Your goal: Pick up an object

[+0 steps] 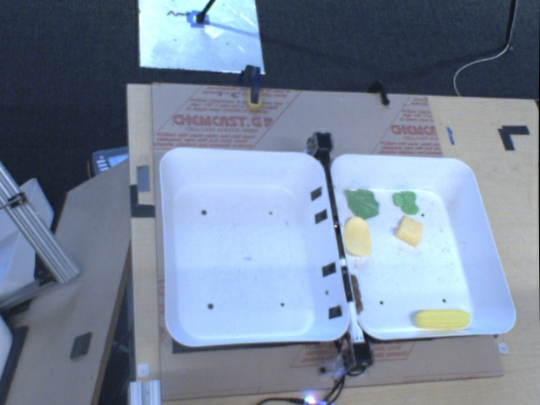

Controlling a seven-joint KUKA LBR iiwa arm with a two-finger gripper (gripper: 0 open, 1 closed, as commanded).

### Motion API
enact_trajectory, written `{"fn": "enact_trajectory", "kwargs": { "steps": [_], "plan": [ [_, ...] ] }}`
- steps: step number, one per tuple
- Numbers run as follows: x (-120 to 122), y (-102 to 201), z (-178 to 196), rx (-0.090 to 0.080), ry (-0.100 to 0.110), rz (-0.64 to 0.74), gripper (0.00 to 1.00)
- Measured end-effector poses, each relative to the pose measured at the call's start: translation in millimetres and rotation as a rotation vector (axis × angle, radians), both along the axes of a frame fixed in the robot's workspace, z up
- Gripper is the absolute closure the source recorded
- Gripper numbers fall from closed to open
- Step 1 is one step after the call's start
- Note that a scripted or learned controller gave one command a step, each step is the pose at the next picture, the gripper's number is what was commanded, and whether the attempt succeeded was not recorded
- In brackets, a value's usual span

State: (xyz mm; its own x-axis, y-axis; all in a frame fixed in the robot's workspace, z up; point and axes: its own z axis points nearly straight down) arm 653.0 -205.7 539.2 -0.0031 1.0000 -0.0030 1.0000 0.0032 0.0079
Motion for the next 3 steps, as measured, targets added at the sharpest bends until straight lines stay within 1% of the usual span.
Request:
{"fn": "enact_trajectory", "kwargs": {
  "steps": [1, 2, 3],
  "plan": [
    [15.4, 59.8, -179.7, 0.008, 0.02, 0.006, 1.0],
    [16.3, 109.6, -85.9, 0.003, -0.003, 0.006, 1.0],
    [15.6, 85.3, -51.7, 0.001, 0.001, -0.003, 1.0]
  ]
}}
